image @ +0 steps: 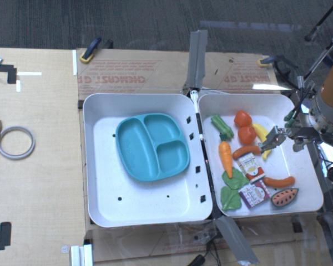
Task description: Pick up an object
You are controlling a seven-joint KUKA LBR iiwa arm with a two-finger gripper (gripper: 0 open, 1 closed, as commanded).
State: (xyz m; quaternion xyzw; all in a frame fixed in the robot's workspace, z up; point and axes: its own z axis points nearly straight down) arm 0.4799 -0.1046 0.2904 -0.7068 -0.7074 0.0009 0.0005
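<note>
The right bin [299,107] holds several toy foods: a green vegetable [222,126], two red tomatoes [242,118], a yellow banana [259,131], an orange sausage [246,151], a carrot [226,157], small printed packets [248,163], a second sausage [278,181], a watermelon slice [284,197] and green leaves [231,196]. My gripper [271,141] hangs low over the right bin's middle, reaching in from the right. Its tip is just right of the banana and the upper sausage. Nothing can be seen held in it.
The left bin [100,165] holds a teal divided plate [153,146]. A roll of tape [15,142] lies on the wooden bench at the far left. Cardboard [133,71] lies behind both bins, with clamps at its far edge.
</note>
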